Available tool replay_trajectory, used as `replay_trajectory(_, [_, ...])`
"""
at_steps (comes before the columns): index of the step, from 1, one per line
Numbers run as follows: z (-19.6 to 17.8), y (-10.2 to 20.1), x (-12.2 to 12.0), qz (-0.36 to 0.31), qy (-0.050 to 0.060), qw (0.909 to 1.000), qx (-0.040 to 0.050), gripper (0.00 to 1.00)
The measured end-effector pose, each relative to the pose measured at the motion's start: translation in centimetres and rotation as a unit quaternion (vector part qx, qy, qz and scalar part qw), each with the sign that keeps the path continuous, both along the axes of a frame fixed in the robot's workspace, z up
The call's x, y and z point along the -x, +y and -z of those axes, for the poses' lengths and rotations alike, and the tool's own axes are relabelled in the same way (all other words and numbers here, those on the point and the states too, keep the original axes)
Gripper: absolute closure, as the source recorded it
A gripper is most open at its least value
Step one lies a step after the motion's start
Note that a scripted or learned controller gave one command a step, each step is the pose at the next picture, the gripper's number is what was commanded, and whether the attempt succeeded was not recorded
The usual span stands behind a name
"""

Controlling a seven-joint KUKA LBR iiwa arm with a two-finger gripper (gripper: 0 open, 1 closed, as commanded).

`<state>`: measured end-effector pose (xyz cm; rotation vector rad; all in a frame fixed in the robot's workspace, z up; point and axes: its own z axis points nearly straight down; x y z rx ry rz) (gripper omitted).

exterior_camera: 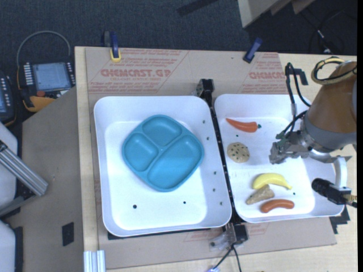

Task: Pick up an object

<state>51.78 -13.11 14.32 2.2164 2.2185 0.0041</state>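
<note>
Hovering gripper [279, 152], grip state seemingly unreadable, beside round speckled cookie [238, 152].

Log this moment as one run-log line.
claw: low in right bin, nothing seen held | nearest: cookie, banana | left bin: blue divided plate | pick: not yet done

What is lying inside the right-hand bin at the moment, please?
In the right bin: a red pepper, a cookie, a banana, a tan wedge and a sausage. The gripper and arm cover part of its floor.
</note>
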Motion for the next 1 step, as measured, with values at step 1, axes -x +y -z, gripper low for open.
replay_trajectory(1, [-4.94, -0.71, 0.62, 0.001, 0.000, 1.0000, 0.0002, 1.00])
